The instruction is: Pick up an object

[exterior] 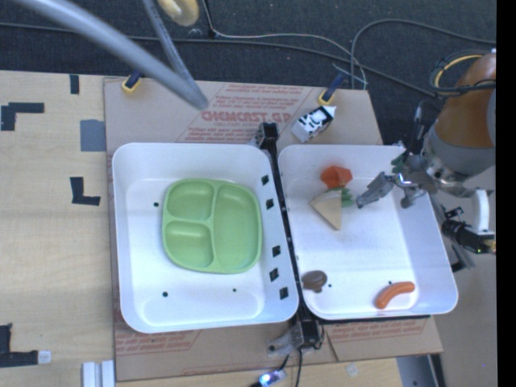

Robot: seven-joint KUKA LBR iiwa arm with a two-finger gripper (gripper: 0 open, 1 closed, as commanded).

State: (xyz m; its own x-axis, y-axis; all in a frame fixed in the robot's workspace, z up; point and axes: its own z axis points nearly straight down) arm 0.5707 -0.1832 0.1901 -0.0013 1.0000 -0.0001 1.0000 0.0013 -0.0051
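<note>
White bins [129,216] sit on cardboard [242,107] over a wooden bench [48,232]

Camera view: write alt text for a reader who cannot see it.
A grey robot arm's two-finger gripper hangs over the right shallow white bin, beside a pale wedge-shaped toy and an orange-red toy; an orange sausage-shaped toy and a small brown piece lie nearer the front. The left white bin holds a green divided plate.

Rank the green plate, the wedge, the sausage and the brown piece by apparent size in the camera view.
1. green plate, by far the largest
2. wedge, pale and triangular
3. sausage
4. brown piece

The last two look close; the sausage is longer, so it ranks ahead only narrowly.
</note>
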